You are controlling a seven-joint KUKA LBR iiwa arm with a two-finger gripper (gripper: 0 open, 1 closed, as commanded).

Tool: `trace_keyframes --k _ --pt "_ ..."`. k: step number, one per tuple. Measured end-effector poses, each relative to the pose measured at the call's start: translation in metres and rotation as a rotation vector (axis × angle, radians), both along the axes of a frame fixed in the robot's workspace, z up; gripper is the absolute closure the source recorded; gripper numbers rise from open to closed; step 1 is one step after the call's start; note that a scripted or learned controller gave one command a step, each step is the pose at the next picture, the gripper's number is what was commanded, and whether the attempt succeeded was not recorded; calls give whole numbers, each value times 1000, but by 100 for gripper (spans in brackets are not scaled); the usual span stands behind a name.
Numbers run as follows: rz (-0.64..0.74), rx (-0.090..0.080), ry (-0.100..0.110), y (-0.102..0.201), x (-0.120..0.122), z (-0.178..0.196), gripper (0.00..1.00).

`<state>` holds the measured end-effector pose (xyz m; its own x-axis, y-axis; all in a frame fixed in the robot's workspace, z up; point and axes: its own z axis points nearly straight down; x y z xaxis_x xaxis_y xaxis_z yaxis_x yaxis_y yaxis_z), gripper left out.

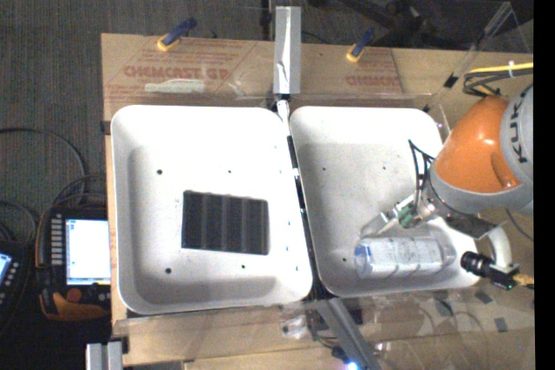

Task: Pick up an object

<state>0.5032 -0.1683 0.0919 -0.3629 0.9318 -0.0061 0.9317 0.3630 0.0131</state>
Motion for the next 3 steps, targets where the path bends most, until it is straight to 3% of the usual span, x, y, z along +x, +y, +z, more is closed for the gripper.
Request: trace_keyframes --k 1,2,3 --pt "86 0 2 -10 31 0 0" --pt "-184 0 14 -19 46 77 0" --pt "-210 0 16 -15 -20 97 0"
